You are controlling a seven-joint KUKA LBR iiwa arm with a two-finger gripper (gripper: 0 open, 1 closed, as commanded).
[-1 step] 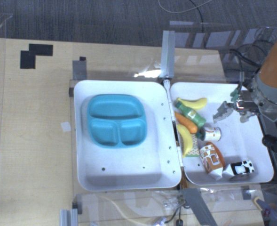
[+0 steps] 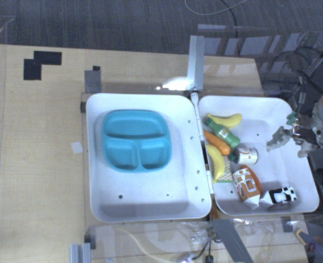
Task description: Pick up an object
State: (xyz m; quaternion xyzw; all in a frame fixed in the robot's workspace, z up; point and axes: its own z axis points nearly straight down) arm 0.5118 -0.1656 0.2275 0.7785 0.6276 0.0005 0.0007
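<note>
Bins side by side: we see a blue divided plastic tray (image 2: 135, 140) left, toy food right; gripper (image 2: 290, 137) state unclear.

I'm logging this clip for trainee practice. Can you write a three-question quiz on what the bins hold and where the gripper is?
1. True or false: the blue divided tray lies in the left bin.
2. Which item lies nearest the right bin's front right corner? A) green bottle B) black and white carton C) carrot
3. Fill in: the gripper hangs over the ____ side of the right bin.

Key
1. True. The tray lies alone there.
2. B. The bottle and the carrot lie near the divider, alongside two bananas, one at the back and one further forward.
3. Right, apart from the small can and the orange pouch.
</note>
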